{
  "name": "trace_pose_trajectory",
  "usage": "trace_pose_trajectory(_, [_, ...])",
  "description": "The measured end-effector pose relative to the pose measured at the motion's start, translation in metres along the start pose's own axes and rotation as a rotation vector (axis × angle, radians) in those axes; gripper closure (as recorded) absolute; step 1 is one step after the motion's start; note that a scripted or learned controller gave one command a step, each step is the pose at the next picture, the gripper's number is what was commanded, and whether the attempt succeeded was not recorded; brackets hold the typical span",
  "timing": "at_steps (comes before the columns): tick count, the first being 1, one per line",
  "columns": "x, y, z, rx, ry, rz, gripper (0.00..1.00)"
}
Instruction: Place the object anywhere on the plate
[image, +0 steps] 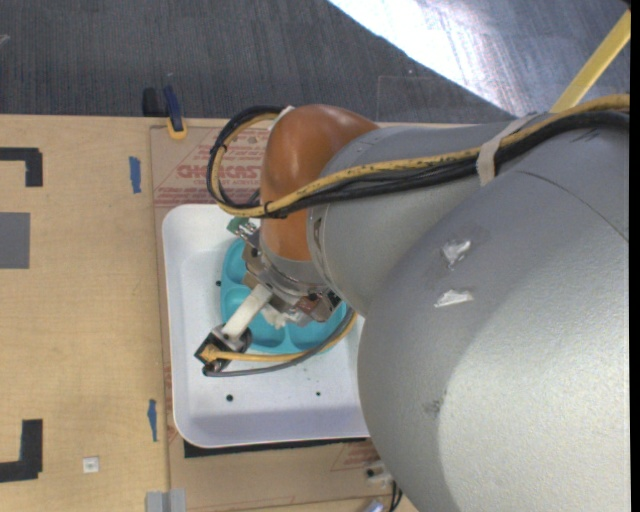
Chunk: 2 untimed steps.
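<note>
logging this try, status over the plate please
Claw low over teal plate in white bin. Open or shut: cannot tell. Arm hides most of the plate and anything on it.

Grey arm (480, 300) outstretched, pincer (293, 300) downward.

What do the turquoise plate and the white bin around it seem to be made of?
The turquoise plate: probably moulded plastic, smooth; even colour, curved raised rim. The white bin: likely plastic too, smooth; rounded corners, one-piece wall. Neither is certain by look alone.
</note>
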<state>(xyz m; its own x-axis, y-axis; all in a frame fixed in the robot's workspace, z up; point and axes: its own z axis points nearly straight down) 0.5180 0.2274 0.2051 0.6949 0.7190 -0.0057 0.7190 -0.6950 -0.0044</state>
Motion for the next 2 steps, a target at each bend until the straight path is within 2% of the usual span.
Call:
trace_pose_trajectory(1, [-0.017,-0.015,0.066,0.004,-0.006,0.151,1.00])
trace_pose_trajectory(2, [0.017,0.088,-0.107,-0.008,0.014,0.148,1.00])
